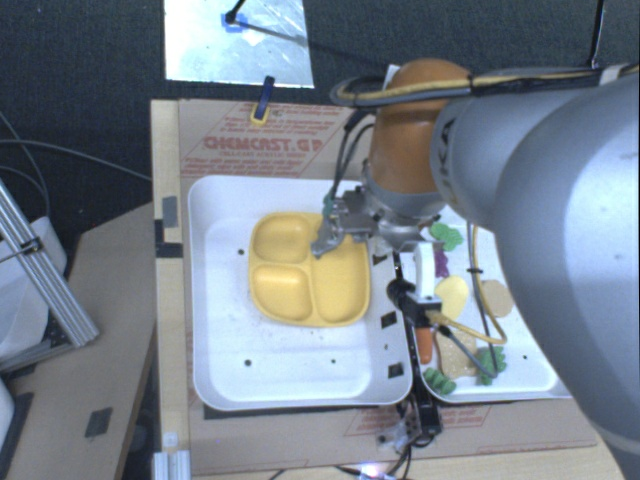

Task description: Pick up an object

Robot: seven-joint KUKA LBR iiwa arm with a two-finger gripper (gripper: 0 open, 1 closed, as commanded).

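Two shallow white bins sit side by side on the counter. The left bin (215, 368) carries one thing: a yellow plastic plate (305, 273) with three compartments, smooth and matte, rounded at the corners, lying flat a little toward the bin's far right corner. The right bin (520, 378) is half hidden under the arm and holds a small heap of toy food. I count a pale yellow rounded piece (453, 294), a tan disc (494, 297) near the arm, an orange carrot-like stick (425, 343), one green leafy bit (446, 235) at the far side and another green piece (437, 379) at the near edge; more may lie beneath the arm.

The grey arm (560, 218) comes in from the right, broad and glossy, with its orange band (412, 118) above the wrist. The gripper (328, 236) hangs over the plate's far right edge, with its metal fingers down at the rim. Whether they are spread or pinched on the rim I cannot tell.

Under the bins lies a brown cardboard sheet (260, 143) with red printing, and a small blue and yellow clip (263, 101) rests at its far edge. Beyond that is dark carpet with a shiny silver square (238, 28). An aluminium frame (40, 268) stands at the left.
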